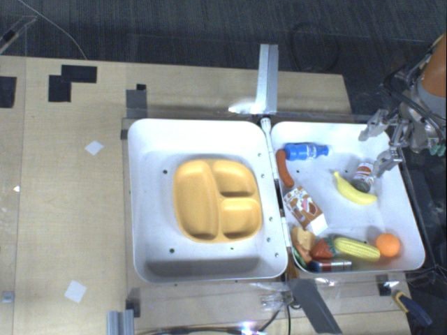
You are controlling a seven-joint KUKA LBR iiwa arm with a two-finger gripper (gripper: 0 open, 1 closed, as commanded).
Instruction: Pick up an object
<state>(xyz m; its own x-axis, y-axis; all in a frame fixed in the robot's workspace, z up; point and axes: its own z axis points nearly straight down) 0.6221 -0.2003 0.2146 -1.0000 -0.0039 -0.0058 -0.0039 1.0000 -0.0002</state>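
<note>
Can (363, 175) half-hidden beneath gripper (383, 147)

Both bins (202, 135) look like smooth white plastic with a soft sheen. The yellow tray (216, 199) is matt, moulded plastic. The surface (63, 201) looks like pale wood, flat and dull. The blue bottle (305, 151) is glossy plastic. The banana (354, 190), corn (356, 248) and orange (388, 244) have a smooth plastic shine. The post (267, 79) behind the bins is brushed metal. The gripper (391, 142) is pale bare metal.
</note>
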